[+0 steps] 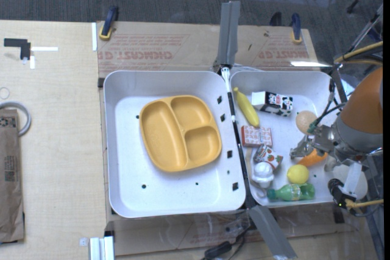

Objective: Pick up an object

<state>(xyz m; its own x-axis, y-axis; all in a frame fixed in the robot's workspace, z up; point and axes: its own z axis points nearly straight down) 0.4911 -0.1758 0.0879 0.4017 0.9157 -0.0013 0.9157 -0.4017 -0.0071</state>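
The green bottle (291,193) lies along the right bin's (277,79) front edge. The jaws (309,148) look clenched on an orange toy carrot (312,159): light, stiff, slippery; grip mid-body.

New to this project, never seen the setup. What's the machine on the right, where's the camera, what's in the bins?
One camera looks down at a slant on two shallow white bins. The left bin holds a yellow divided plate. The right bin holds toy food: a banana, a black-and-white carton, a red box, an egg, a lemon and a green bottle. The grey and orange robot arm reaches in from the right. Its hand sits low beside an orange piece; I cannot tell whether it grips anything.
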